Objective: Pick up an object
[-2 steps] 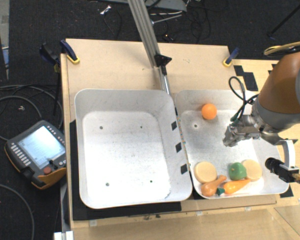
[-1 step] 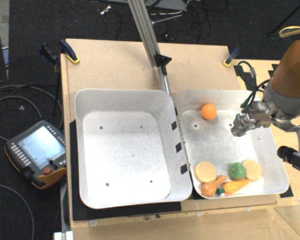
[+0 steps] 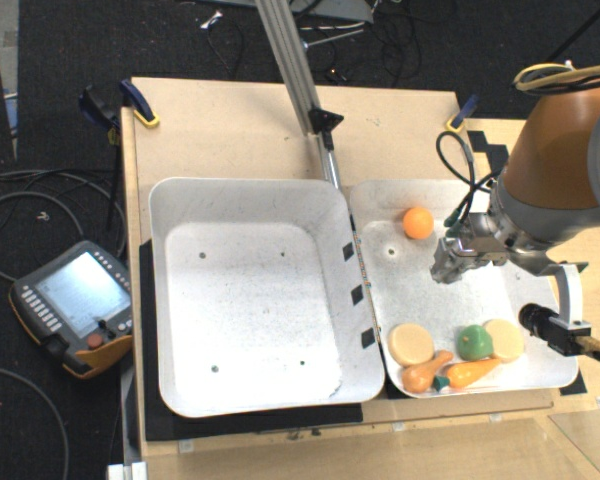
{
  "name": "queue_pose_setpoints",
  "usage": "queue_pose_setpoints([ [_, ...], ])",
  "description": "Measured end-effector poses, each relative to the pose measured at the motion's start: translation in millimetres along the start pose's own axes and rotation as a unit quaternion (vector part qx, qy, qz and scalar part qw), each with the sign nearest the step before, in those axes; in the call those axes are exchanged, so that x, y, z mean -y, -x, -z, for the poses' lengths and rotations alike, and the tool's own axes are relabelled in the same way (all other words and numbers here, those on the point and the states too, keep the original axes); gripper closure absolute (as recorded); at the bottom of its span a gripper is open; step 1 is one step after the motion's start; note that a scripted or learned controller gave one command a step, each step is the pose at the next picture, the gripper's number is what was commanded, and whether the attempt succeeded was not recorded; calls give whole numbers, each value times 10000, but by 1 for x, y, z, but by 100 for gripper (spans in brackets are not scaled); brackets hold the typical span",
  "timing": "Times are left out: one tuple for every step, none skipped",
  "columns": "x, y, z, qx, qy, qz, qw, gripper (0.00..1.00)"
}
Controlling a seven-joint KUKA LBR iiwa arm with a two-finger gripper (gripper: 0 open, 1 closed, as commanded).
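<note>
The big flat wooden counter (image 3: 240, 128) fills the middle of the frame and carries two shallow white plastic bins side by side. The left white bin (image 3: 175, 218) is the larger one in the picture, and its speckled floor has lots of open room. The right white bin (image 3: 405, 208) holds six toy foods. One round orange ball (image 3: 417, 222) sits alone near the top of that bin. The other five crowd the bottom edge: one tan round disc (image 3: 412, 344), one pale yellow round piece (image 3: 505, 339), one green round fruit (image 3: 473, 342), one long orange carrot (image 3: 470, 372) and one small orange pear-shaped piece (image 3: 423, 375).

The grey arm with the orange band (image 3: 558, 158) comes in from the right. Its grey metal claw (image 3: 448, 268) hangs low over the bare middle of the right bin, just below and right of the orange ball. I cannot tell how wide the claw is.
</note>
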State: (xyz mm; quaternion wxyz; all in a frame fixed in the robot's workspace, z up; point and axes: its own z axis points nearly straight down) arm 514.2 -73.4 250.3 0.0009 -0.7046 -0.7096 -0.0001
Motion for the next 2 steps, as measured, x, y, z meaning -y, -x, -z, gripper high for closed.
queue_pose_setpoints([
  [-3,-62,4,-4,7,12,10000,100],
  [0,-113,8,-1,6,5,10000,100],
])
